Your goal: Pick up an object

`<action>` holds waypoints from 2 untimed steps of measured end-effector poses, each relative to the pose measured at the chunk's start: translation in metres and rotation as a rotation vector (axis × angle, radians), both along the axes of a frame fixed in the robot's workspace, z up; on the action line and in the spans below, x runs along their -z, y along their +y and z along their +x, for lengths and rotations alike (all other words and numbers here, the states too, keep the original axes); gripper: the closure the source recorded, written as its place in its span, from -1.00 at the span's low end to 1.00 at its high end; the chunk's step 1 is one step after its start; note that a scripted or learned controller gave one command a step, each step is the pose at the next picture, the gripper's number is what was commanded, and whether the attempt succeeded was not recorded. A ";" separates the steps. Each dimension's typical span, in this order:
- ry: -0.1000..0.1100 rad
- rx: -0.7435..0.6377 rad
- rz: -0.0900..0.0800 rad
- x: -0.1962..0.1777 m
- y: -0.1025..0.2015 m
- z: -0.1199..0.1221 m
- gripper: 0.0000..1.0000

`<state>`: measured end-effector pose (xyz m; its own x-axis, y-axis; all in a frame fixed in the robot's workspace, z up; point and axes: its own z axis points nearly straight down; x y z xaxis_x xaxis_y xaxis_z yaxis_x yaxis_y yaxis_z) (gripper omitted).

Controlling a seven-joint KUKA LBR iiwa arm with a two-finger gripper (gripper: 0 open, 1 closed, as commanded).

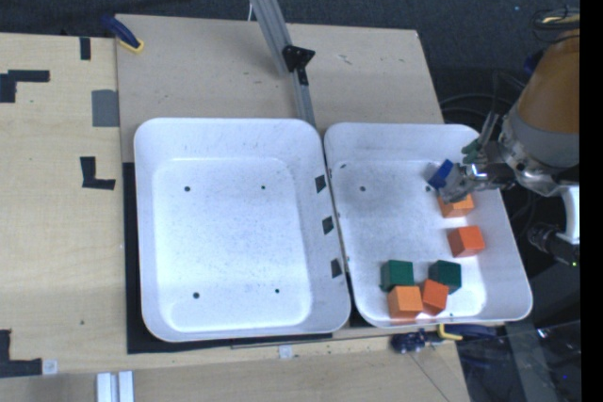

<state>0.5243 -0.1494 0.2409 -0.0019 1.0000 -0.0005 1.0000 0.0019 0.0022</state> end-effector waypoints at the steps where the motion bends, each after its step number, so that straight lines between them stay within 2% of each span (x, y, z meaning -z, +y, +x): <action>1: 0.003 -0.004 0.001 0.008 0.039 0.031 1.00; 2: 0.003 -0.006 0.003 0.004 0.092 0.049 1.00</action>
